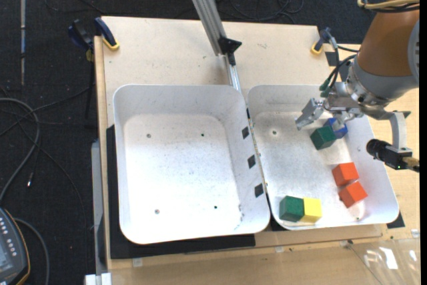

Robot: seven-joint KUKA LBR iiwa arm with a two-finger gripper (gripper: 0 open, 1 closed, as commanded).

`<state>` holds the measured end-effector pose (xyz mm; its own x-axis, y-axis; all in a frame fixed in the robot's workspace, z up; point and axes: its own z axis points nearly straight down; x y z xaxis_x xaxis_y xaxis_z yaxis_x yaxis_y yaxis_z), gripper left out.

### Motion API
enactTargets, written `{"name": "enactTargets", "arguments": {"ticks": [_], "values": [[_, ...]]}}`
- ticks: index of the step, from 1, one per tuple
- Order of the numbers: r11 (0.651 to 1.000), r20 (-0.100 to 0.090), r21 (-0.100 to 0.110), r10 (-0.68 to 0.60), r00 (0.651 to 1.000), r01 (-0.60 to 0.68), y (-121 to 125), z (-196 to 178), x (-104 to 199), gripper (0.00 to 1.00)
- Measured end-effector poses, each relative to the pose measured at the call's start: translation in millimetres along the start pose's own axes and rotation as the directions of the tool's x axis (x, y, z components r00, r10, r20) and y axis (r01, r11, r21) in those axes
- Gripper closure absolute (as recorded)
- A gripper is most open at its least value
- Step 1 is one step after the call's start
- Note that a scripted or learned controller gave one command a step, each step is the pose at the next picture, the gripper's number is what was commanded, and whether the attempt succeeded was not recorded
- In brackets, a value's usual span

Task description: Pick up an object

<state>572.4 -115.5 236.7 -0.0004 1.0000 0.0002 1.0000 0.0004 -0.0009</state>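
A dark floor strewn with black cables surrounded a pale wooden bench, which carried two shallow white bins side by side. Orange-tipped clamps gripped the bench at its far left corner and far right corner, and a slanted metal rail ran down from the top of the view to the seam between the bins.

The left bin showed a speckled floor with a few small dark holes. The right bin held all the blocks. A green block sat toward the bin's far right part, touching a blue block that was mostly hidden behind it. Two orange blocks lay nearer the right wall, one just above the other, close together. At the near edge a second green block rested against a yellow block, the pair touching side by side.

The grey arm with its orange band reached in from the right, and its gripper hung over the far part of the right bin, right above the green and blue blocks. Its fingers looked spread apart, with nothing seen between them, one pale finger angled out toward the bin's middle and the other near the blue block.
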Motion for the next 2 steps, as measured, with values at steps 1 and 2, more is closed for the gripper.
{"name": "enactTargets", "arguments": {"ticks": [1,2], "values": [[1.000,0.002,-0.002,0.002,1.000,-0.002,10.0,143.6,-47.5,0.00],[1.000,-0.004,0.024,0.002,1.000,-0.002,81.1,144.0,-54.3,0.00]]}}
